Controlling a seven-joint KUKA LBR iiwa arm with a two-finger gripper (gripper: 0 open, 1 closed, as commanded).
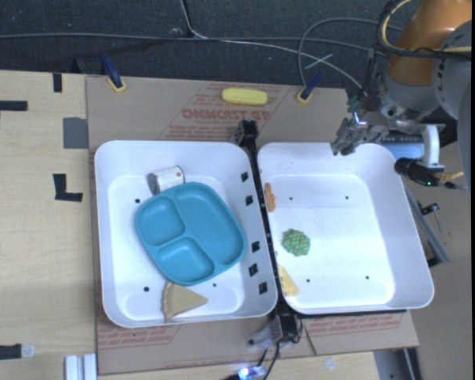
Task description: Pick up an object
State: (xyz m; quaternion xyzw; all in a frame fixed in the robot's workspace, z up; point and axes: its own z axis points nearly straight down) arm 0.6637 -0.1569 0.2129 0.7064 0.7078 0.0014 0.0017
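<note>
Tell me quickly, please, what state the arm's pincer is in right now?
Pincer: cannot be told whether open or closed; it sits over the back rim of the right bin, with nothing visibly held.

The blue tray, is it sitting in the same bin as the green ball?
No, the blue tray lies in the left bin, while the green ball sits in the right bin.

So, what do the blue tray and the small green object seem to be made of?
The blue tray looks like moulded plastic: uniform colour, smooth rounded compartments, a soft sheen. The green object has a bumpy, matte surface, perhaps a rubber or plastic toy vegetable; it is too small to tell for sure.
</note>
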